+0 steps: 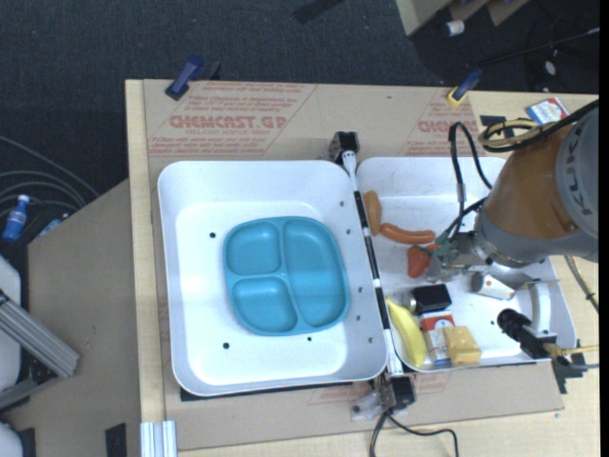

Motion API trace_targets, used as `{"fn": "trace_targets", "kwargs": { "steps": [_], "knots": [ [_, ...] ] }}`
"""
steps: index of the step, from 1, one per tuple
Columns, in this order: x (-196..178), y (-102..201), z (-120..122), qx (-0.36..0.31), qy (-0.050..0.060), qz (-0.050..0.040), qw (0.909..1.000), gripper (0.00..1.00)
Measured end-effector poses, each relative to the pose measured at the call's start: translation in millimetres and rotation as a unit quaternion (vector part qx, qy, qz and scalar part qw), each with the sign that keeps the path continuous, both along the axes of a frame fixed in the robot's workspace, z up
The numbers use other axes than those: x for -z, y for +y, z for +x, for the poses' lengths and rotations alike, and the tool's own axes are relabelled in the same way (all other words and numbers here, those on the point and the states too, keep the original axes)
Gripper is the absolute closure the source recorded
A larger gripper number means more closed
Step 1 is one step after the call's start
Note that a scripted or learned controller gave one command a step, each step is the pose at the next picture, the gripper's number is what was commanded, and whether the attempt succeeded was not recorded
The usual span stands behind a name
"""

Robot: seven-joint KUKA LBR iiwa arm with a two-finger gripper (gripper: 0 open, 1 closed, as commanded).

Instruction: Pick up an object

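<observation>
a small red piece (419, 260) is lying in the right bin (419, 179), in the middle right of the frame, close to the wall this bin is sharing with its neighbour. the gripper (449, 257) is hanging just beside the piece on its right, low over the bin floor. whether it is clenched or released is not something this angle is giving away, and it is just as unclear whether it is touching the piece.

just above the piece, a reddish sausage (409, 234) is lying almost level, and a shorter brown sausage (371, 212) is lying nearly upright on the frame against the dividing wall. below the piece, a small black box (431, 298) is resting on the floor. lower still, a banana (407, 331) is running along the bin's lower left corner, with a yellow block (463, 346) sitting near it at the bottom edge.

the arm (533, 198) is reaching in from the right of the frame, its orange band and grey wrist covering much of the bin's right half.

further out, the left bin (190, 255) is filling the centre of the frame and is holding a blue divided plate (285, 274) – lying flat, roughly in the bin's middle. both bins are standing on a tan bench (228, 117), and a blue clamp (184, 77) is gripping its top edge in the upper left.
</observation>
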State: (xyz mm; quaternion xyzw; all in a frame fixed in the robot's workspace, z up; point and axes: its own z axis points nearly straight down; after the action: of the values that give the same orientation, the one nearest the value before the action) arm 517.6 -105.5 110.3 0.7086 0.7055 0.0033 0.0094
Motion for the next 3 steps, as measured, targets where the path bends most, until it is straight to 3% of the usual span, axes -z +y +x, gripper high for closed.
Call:
{"fn": "trace_targets", "kwargs": {
  "steps": [1,2,3],
  "knots": [
    [0,0,0,0.000,0.000,0.0001,1.0000,0.00],
    [26,-11,94,-0.002,0.009,0.0043,0.9999,0.00],
    [15,-11,95,-0.003,0.007,0.0037,1.0000,1.00]
  ]
}}
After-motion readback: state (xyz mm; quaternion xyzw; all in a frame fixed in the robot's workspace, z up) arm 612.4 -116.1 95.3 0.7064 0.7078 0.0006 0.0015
